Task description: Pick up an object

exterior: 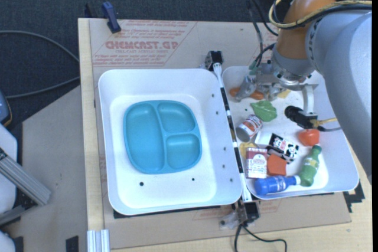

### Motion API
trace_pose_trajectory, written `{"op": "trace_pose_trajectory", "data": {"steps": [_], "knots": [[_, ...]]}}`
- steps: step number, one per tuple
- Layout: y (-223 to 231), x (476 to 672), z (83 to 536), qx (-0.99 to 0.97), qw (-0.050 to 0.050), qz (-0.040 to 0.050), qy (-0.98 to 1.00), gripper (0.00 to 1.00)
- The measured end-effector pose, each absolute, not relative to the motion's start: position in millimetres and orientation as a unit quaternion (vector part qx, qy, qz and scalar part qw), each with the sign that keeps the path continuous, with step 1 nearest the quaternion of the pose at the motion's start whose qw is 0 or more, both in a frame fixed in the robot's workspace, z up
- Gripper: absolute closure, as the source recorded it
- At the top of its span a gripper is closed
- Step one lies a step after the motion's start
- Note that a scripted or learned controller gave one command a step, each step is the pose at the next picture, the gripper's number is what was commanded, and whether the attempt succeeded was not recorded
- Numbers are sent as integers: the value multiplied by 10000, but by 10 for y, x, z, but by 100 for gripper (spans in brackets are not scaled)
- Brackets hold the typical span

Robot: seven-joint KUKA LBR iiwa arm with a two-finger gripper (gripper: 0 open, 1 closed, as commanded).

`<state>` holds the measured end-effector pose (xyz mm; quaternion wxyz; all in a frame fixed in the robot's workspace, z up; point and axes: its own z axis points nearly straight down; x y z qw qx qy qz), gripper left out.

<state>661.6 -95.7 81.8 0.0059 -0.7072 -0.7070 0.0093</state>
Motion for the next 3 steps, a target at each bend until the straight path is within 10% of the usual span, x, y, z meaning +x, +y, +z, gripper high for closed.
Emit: {"op": "trace_pose_trajectory", "data": {"steps": [3], "knots": [[-974, 6518, 849, -7072, 5, 7, -7070, 0]]}}
